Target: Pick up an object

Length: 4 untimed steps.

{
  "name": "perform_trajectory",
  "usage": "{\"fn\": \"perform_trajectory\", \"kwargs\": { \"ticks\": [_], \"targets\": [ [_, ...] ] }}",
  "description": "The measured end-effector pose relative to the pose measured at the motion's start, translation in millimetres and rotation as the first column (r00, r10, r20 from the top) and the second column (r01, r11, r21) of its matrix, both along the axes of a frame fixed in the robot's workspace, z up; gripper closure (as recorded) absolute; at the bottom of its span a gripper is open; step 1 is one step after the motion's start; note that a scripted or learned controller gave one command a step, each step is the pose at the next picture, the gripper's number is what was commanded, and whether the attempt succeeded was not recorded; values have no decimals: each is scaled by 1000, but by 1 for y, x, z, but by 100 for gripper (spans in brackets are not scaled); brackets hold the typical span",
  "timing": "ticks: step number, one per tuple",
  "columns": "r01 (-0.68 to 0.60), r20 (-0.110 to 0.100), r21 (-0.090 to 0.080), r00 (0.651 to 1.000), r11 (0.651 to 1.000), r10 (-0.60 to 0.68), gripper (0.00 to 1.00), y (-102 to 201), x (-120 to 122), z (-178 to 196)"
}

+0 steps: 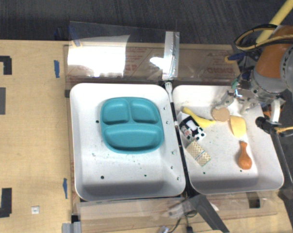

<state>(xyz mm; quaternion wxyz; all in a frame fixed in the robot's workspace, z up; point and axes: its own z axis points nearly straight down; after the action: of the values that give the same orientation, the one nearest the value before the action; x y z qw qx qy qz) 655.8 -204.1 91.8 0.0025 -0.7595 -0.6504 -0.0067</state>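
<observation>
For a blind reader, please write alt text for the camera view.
Two white bins sit side by side: the left bin holds a teal divided plate, the right bin holds small toy foods, including a banana. The gripper hovers at the right bin's far edge.

Teal divided plate, three compartments, lying flat and face up in the middle of the left bin. In the right bin, several small things: yellow banana slanted near the left wall; black-and-white toy just below, touching or nearly touching it; speckled tan rectangular piece lower still, lying diagonally. Round tan disc near the bin's upper middle, just beside a pale yellow wedge. Orange pear-shaped piece below the wedge, narrow end up, well apart from the banana.
</observation>
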Motion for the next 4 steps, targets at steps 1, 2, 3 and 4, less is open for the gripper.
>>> {"fn": "perform_trajectory", "kwargs": {
  "ticks": [1, 2, 3, 4],
  "targets": [
    [-167, -1, -16, 986, 986, 167, 0, 19, 13, 33],
    [-358, 9, -9, 934, 934, 358, 0, -10, -15, 2],
    [-390, -3, -14, 921, 921, 390, 0, -2, -46, -5],
    [-389, 2, -19, 921, 921, 389, 100, -3, -44, 8]
  ]
}}
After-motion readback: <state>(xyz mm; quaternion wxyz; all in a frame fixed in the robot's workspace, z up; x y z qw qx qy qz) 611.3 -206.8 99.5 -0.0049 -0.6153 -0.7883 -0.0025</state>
